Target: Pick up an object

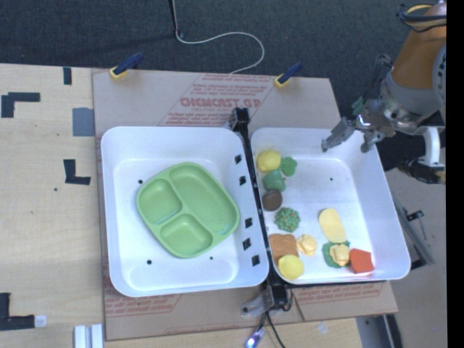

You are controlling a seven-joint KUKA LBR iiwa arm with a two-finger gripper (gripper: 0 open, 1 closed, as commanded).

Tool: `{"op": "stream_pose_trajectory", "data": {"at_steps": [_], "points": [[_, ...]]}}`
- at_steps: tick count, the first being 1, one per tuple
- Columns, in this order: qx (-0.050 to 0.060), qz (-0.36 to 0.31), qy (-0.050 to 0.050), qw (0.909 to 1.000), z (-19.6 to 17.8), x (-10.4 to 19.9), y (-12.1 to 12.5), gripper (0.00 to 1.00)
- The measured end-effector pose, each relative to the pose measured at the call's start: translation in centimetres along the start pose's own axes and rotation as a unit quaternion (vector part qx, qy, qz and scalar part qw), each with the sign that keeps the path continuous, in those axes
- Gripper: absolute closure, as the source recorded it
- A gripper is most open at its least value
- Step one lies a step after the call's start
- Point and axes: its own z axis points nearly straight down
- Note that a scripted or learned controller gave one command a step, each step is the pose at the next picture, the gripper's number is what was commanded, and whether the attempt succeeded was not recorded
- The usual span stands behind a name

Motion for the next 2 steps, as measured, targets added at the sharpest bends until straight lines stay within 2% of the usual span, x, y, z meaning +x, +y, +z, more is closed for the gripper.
{"op": "stream_pose_trajectory", "data": {"at_steps": [1,2], "points": [[0.001,-0.004,0.002,1.0000,-3.5,9.7,-7.7,0.00],[0.005,0.000,0.001,1.0000,2.0,12.9,-13.5,0.00]]}}
